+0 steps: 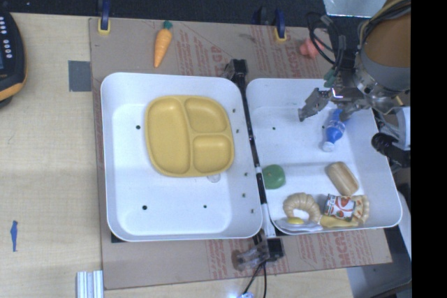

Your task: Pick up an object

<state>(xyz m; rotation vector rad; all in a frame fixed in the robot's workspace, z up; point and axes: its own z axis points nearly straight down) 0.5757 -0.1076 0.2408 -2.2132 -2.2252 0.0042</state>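
Nearest the camera, along the bottom of the right bin, lie a croissant, a flat snack packet and what looks like a banana at the rim. Just above them sit a green lump at the bin's left wall and a bread roll toward the right. None of these is touched.

Higher in the same bin, in the right middle of the frame, a small bottle with a blue cap lies tilted on the floor. The gripper hangs over the bin's upper part, just above and left of the bottle. Its 2 fingers look spread, 1 dark finger pointing left, with nothing between them. I judge the hand released and empty.

The left bin holds a yellow 3-compartment plate near its centre.

Farthest, at the top of the frame, a toy carrot lies on the brown mat outside the bins.

So the pick is not yet done: no object is lifted or gripped. The bottle seems the likely target, being closest. What is left is to come down on it, close and raise it.
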